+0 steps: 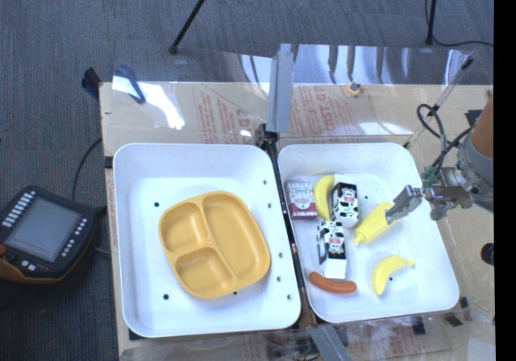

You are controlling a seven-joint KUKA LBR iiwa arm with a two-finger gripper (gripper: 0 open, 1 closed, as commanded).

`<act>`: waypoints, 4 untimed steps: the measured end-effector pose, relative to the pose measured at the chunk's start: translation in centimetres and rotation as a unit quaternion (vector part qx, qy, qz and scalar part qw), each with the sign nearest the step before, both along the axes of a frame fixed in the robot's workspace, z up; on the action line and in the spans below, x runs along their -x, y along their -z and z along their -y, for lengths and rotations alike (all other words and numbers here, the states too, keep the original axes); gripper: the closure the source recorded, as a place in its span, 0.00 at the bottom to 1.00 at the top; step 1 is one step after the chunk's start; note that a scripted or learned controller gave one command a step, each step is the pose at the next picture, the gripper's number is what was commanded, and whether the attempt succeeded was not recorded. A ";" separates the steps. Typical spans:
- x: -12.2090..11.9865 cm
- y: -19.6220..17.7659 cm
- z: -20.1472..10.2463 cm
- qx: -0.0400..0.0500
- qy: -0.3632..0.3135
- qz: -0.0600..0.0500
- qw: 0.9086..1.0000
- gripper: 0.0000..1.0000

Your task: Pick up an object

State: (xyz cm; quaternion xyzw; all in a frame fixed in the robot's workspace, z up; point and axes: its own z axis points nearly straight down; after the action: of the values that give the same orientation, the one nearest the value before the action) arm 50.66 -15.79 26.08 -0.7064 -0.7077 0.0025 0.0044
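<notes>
Gripper (403, 205) reached in over the right bin's (439, 271) right edge, its fingers closed on the nozzle end of the yellow mustard bottle (372, 226), which lay tilted near the bin's centre. Grasping that narrow end probably suited the narrow jaw span. Beside it lay two bananas (324, 195), milk cartons (345, 205) and a sausage (332, 284). The left bin (137, 182) carried a yellow divided plate (214, 243).

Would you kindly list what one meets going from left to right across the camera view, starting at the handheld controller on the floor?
Handheld controller → yellow divided plate → small red carton → yellow squeeze bottle → end effector.
</notes>
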 end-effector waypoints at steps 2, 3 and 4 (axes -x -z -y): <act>-7.9 14.7 -5.4 0.003 -0.072 0.012 0.997 0.00; -8.0 14.0 -5.3 0.003 -0.070 0.011 0.997 1.00; -10.8 7.5 -11.2 0.000 -0.150 0.004 0.989 1.00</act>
State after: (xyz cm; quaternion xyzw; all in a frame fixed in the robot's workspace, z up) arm 61.47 -4.62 18.56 -0.5926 -0.8055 0.0001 0.0013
